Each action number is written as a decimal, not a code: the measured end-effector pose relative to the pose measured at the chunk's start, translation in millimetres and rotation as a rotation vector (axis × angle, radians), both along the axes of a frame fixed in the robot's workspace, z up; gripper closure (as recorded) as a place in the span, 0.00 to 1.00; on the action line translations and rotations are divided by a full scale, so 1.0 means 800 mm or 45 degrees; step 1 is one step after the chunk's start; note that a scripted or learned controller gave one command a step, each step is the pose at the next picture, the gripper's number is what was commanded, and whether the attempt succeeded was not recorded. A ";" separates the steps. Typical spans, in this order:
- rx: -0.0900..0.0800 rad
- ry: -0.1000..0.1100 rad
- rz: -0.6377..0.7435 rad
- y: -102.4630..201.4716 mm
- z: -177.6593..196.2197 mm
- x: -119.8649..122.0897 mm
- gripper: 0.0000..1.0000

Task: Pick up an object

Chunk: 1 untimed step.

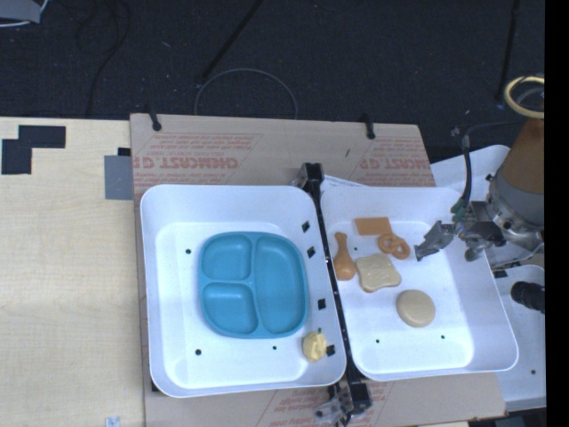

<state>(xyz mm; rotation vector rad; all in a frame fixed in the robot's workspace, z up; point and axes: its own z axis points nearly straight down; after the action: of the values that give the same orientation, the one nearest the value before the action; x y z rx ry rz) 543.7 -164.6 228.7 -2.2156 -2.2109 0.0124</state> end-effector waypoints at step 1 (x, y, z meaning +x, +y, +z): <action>-0.003 -0.015 0.002 0.000 0.008 0.003 0.00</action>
<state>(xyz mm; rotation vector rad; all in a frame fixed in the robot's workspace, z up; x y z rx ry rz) 546.2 -164.8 234.8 -2.2210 -2.2203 0.0018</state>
